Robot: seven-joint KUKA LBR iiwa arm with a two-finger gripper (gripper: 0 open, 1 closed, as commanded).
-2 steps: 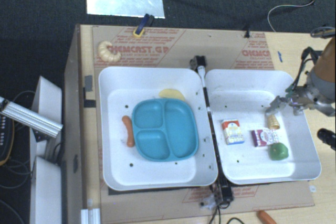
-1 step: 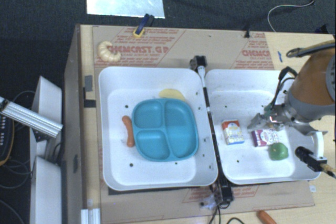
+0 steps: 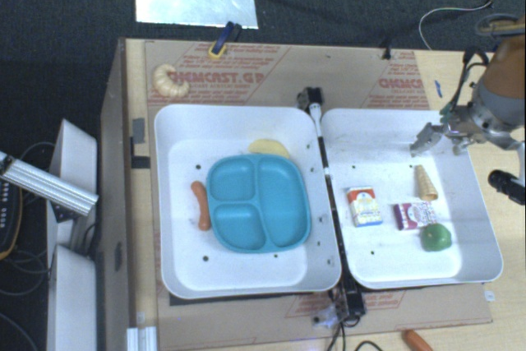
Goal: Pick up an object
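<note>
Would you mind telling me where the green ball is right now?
The green ball lies in the right bin, near its front right corner, just below the small maroon packet and right of the red-and-white carton.

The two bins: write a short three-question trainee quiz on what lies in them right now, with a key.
1. True or false: the blue divided tray lies in the right bin.
2. Which object lies nearest the gripper? A) green ball B) cone C) sausage
3. Fill in: the small carton sits between the bins' shared divider and the ____ packet.

Key: 1 false, it lies in the left bin; 2 B; 3 purple.
</note>
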